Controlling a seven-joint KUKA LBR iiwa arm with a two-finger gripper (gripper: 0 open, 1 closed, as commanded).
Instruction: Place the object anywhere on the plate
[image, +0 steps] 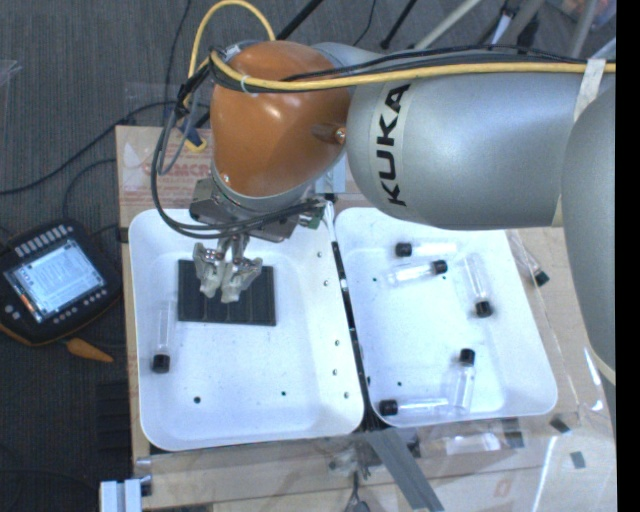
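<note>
A black ribbed plate (227, 296) lies flat in the upper half of the left bin (240, 400). My gripper (222, 284) hangs directly over the plate's upper left part, at or just above its surface, under the orange wrist band. Whether anything clear is held in it is hidden from this angle. A clear vial (162, 335) with a black cap lies in the left bin, left of the plate and off it.
The right bin (520, 390) holds several clear vials with black caps, such as one (420, 270) near its top and one (462, 385) near its bottom. The arm's grey body crosses above the right bin. A teach pendant (50, 280) lies off the bench at left.
</note>
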